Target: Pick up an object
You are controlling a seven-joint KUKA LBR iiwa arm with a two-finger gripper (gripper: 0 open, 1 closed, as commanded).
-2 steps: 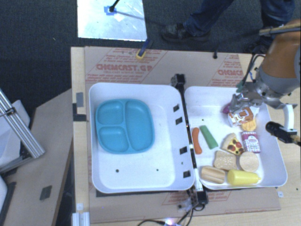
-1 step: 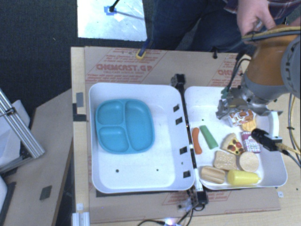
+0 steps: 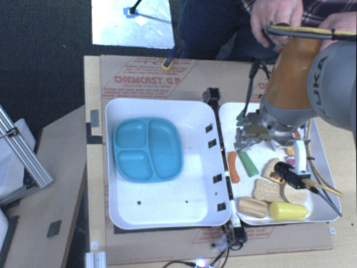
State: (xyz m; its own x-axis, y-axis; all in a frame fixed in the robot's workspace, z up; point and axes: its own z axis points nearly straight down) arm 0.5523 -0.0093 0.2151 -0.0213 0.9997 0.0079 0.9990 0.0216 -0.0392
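Leftmost, a blue divided plate [image 3: 148, 149] lies in the left bin [image 3: 167, 211]. Next, in the right bin [image 3: 234, 116], an orange carrot stick [image 3: 233, 167] rests beside a green piece [image 3: 247, 163], with a bread roll [image 3: 252, 207], a cracker [image 3: 266, 190] and a yellow piece [image 3: 288, 210] nearer the front. Above the green piece hangs the gripper [image 3: 245, 140]; whether its claw is open or closed, I cannot tell.

A tan bench [image 3: 67, 149] carries a flat sheet of printed brown cardboard [image 3: 150, 78]. Two shallow white bins rest side by side on the cardboard: the left bin [image 3: 167, 205] and, touching it, the right bin [image 3: 230, 111].
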